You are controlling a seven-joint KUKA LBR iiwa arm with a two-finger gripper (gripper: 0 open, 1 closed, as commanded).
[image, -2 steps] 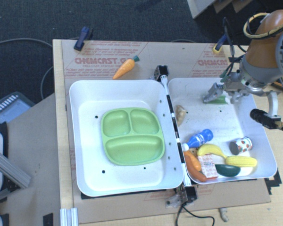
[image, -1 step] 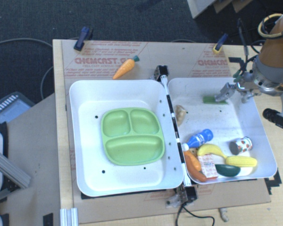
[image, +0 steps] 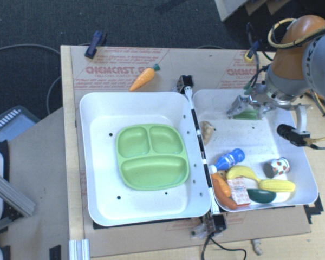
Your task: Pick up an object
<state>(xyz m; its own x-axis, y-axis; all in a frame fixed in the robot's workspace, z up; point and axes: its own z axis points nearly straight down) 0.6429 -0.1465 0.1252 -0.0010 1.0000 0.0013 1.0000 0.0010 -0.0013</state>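
Note:
My gripper [image: 242,106] is low over the far end of the right bin [image: 292,145], hanging from the grey wrist with the orange band. A small green object [image: 249,113] lies right under its tip, partly hidden by it, and I cannot tell whether it is gripped. Nearer the front of this bin lie a blue bottle [image: 229,159], a yellow banana [image: 242,172], a yellow corn cob [image: 277,186], an orange piece [image: 221,187], a printed packet [image: 239,190], a dark green item [image: 260,196] and a red-and-white piece [image: 279,167]. A beige lump [image: 207,129] sits by the left wall.
The left bin [image: 97,145] holds a green divided plate [image: 151,156]. A toy carrot [image: 142,78] lies on the bench behind the bins. A black clip [image: 185,82] sits where the bins meet, and a blue clamp [image: 95,44] is at the bench's far left corner.

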